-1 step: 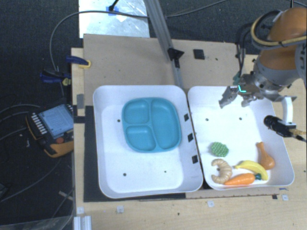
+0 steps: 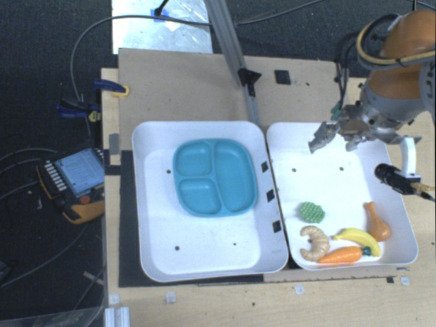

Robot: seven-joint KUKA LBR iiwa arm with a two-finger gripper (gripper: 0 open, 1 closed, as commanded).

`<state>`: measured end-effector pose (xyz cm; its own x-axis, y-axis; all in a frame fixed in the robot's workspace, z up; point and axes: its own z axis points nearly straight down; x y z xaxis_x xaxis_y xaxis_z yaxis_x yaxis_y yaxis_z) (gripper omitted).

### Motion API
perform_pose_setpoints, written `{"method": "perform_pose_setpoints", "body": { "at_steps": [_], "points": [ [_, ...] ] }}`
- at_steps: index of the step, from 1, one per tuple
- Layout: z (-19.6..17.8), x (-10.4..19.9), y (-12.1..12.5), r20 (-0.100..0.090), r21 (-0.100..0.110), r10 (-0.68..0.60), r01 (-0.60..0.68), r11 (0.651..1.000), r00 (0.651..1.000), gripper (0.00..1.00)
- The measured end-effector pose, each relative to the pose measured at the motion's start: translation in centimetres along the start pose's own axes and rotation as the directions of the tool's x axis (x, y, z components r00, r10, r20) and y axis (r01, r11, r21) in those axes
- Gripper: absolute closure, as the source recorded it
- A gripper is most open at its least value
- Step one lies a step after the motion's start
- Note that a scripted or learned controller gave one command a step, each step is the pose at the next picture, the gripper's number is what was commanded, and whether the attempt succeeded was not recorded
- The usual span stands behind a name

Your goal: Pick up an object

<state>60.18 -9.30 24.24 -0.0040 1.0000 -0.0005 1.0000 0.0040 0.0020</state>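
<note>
My gripper (image 2: 336, 142) hangs over the far part of the right bin (image 2: 340, 176), its two fingers spread open with nothing between them. The toy foods lie well below it in the view, in the bin's near right corner: a green knobbly ball (image 2: 312, 212), a tan croissant (image 2: 314, 243), an orange carrot (image 2: 340, 255), a yellow banana (image 2: 360, 238) and an orange-brown drumstick shape (image 2: 377, 223). None of them touches the gripper.
The left bin (image 2: 157, 251) holds a blue divided plate (image 2: 215, 177). A slanted metal pole (image 2: 228, 33) rises behind the bins. Cables and a handheld device (image 2: 75, 176) lie off the bench to the left.
</note>
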Motion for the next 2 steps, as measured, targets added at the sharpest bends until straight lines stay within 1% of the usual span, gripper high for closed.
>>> {"method": "perform_pose_setpoints", "body": {
  "at_steps": [1,2],
  "points": [
    [4.6,0.0,0.9,0.000,0.001,0.001,-0.001,1.000,1.000,0.00],
    [10.6,0.5,1.4,0.000,0.004,0.001,-0.001,1.000,1.000,0.00]
  ]
}}
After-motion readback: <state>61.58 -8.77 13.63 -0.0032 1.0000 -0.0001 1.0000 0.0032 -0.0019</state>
